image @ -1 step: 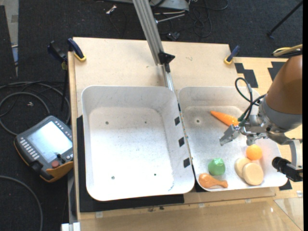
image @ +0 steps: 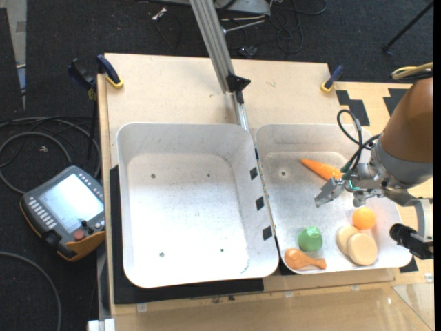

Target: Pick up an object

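Note:
In the right bin [image: 289,143] lie an orange carrot [image: 318,167], a green ball [image: 311,238], an orange ball [image: 364,218], a pale tan block [image: 357,246] and an orange pear-shaped piece [image: 304,258]. My gripper [image: 342,191] hangs over the right side of this bin, just below the carrot's thick end and left of the orange ball. Its fingers [image: 327,193] stand apart with nothing between them. The grey and orange arm [image: 412,133] covers the bin's right rim.
The left bin [image: 182,198] sits beside the right one, sharing a raised middle rim. A metal pole [image: 217,43] slants up from the back of the bench. A teach pendant [image: 65,209] lies on the floor at the left.

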`<state>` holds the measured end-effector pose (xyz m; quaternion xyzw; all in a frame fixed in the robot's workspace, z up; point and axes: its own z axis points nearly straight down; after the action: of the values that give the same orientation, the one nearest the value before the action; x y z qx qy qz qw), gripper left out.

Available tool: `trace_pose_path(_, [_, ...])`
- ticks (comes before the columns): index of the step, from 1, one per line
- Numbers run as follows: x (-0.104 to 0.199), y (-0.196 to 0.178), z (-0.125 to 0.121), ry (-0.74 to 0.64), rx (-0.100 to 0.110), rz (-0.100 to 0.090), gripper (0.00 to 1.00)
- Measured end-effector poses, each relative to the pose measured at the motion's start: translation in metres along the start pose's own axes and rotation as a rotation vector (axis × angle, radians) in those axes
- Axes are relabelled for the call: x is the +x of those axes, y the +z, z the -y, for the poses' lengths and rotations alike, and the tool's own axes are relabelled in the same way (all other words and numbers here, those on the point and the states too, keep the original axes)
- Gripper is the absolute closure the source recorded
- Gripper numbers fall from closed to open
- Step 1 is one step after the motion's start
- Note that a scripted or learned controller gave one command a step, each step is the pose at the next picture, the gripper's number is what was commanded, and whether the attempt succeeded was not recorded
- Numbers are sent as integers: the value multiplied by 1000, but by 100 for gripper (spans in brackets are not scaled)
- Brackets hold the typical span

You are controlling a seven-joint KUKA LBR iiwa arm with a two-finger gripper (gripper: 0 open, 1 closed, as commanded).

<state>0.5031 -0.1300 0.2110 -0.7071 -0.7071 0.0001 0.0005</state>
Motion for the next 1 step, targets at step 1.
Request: trace_pose_path(1, [-6,61,5,2,6,-1,0])
